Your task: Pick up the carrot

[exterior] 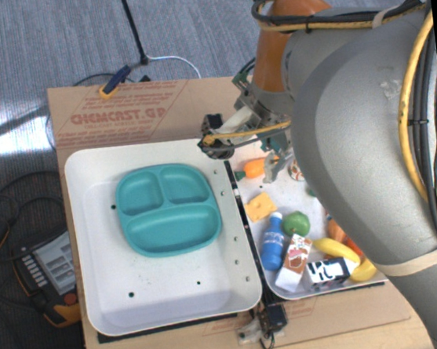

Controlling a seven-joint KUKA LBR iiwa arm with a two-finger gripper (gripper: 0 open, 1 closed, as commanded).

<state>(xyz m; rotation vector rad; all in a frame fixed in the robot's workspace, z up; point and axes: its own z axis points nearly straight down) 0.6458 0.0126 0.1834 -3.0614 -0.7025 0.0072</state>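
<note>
Carrot [253,168] lies at the right bin's [250,229] top-left corner, unlifted. The gripper [275,163] hovers just beside it, grasp pending; its opening I cannot tell.

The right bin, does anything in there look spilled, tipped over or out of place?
Nothing looks spilled or damaged. The right bin is crowded: a blue bottle and a small carton lie on their sides among a cheese wedge, a green fruit and a banana. The carrot lies near the claw.
</note>
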